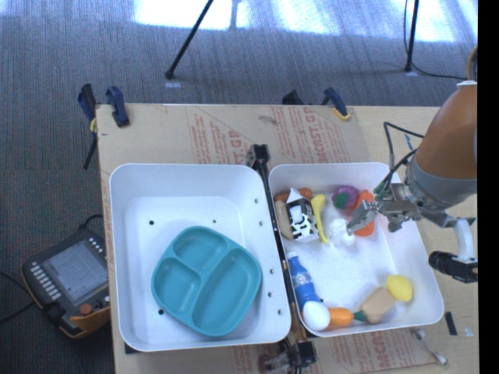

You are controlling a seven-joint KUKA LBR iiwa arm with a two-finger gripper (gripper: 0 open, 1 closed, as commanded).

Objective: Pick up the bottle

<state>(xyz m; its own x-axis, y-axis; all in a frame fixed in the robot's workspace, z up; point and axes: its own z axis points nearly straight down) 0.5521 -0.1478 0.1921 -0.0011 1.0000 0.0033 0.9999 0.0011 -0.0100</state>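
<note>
The bottle [301, 279] is blue with a lighter label and lies on its side along the left wall of the right bin [413, 244], in the bin's front half. My gripper [374, 221] hangs over the far right part of that bin, well away from the bottle, up and to its right. Its fingers stand open around or just above an orange toy [366, 206]; I cannot tell whether they touch it. The gripper holds nothing.
Around the bottle lie a white egg [316, 315], a carrot [343, 316], a tan piece [377, 305] and a lemon [400, 287]. Further back sit a black-and-white carton [300, 218], a banana [318, 215] and a purple toy [345, 198]. A teal divided plate [207, 280] lies in the left bin [129, 209].
</note>
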